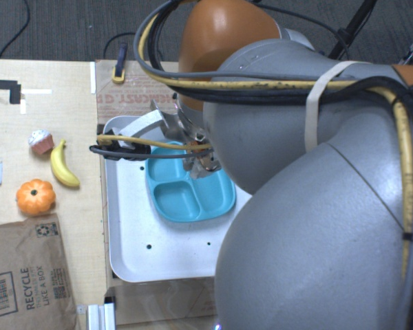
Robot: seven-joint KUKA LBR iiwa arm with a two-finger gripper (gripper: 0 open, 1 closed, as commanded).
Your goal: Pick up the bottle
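One blue tray (190,196) sits in one white bin (134,246); tool (201,158) state unclear.

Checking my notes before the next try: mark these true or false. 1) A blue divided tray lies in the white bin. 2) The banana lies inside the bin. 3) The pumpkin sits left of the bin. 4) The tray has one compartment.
1) True: the blue divided tray lies in the white bin.
2) False: the banana lies on the bench, left of the bin.
3) True: the pumpkin sits there.
4) False: it shows several compartments.
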